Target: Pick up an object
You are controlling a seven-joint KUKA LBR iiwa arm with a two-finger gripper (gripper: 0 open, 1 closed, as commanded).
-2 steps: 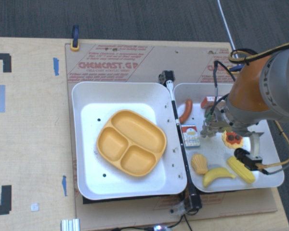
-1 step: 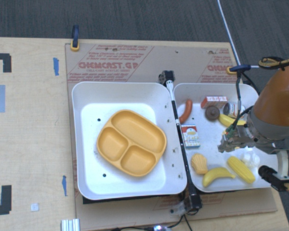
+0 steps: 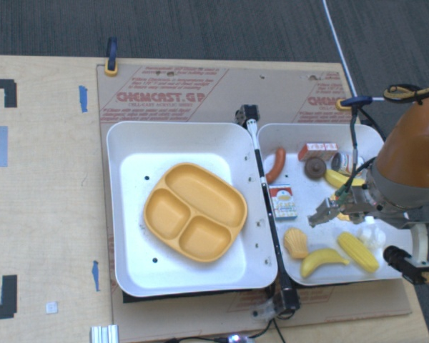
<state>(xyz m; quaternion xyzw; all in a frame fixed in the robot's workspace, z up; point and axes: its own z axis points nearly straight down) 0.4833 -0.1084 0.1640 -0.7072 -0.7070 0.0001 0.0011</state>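
Note:
My gripper [image 3: 327, 211] hangs over the middle of the right bin [image 3: 300, 136], below the grey and orange arm [image 3: 413, 159] that reaches in from the right. Beneath and around it lie toy foods. A small red and white box [image 3: 282, 201] is to its left, and a yellow lumpy piece [image 3: 296, 243] sits below left. A banana [image 3: 324, 260] and a corn cob [image 3: 359, 252] lie toward the front. Farther back are a hot dog [image 3: 274, 164], a brown disc [image 3: 315, 167], a flat red and white pack [image 3: 320, 148] and a yellow piece [image 3: 339, 179] partly hidden by the arm.
The left bin [image 3: 121, 191] holds a yellow divided plate [image 3: 194, 211]. A black divider clamp [image 3: 249, 114] sits between the bins at the back. A white cable [image 3: 336, 27] runs up from the arm. A small white piece [image 3: 372, 231] lies near the corn.

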